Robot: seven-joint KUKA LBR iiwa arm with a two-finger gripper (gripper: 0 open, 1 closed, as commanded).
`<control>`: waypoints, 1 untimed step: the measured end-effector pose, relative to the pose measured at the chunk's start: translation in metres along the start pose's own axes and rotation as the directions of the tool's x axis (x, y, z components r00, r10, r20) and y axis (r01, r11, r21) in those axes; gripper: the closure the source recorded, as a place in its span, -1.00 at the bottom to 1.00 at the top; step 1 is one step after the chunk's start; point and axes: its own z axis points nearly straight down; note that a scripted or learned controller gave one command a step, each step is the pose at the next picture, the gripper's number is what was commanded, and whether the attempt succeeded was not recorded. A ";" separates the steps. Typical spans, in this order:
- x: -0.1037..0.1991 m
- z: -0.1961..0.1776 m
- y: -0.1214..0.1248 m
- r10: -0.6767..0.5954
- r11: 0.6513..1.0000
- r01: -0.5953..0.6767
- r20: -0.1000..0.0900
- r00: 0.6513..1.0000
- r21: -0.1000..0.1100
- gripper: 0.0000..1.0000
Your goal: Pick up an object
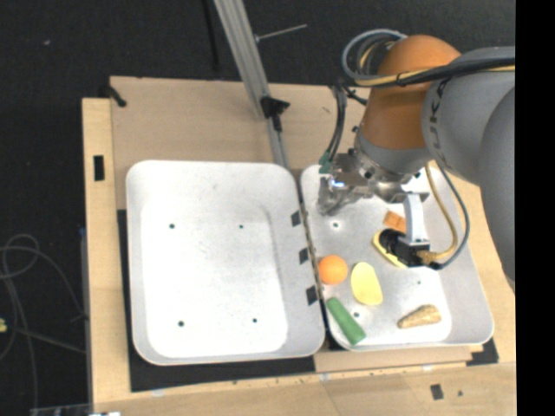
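Right-hand bin (451, 289), front edge: green stick (345, 321) against the left wall, tan lump (419, 317) well to its right. Behind them, yellow piece (366, 284) just beside an orange ball (332, 269). Farther back my gripper (332, 196) hangs low over the bin's far left corner. I cannot tell how wide it stands, or whether it has hold of anything.

The worktop (199, 120) looks like pale, matt wood board. The left bin (208, 258) and right bin (460, 293) are smooth white plastic with a dull sheen. The orange ball (332, 269), yellow piece (366, 284) and green stick (345, 321) look smooth; the tan lump (420, 317) looks rough. The claw (334, 193) glints like bare metal.
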 end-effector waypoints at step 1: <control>0.044 -0.016 -0.025 -0.001 1.000 0.001 -0.002 1.000 -0.001 1.00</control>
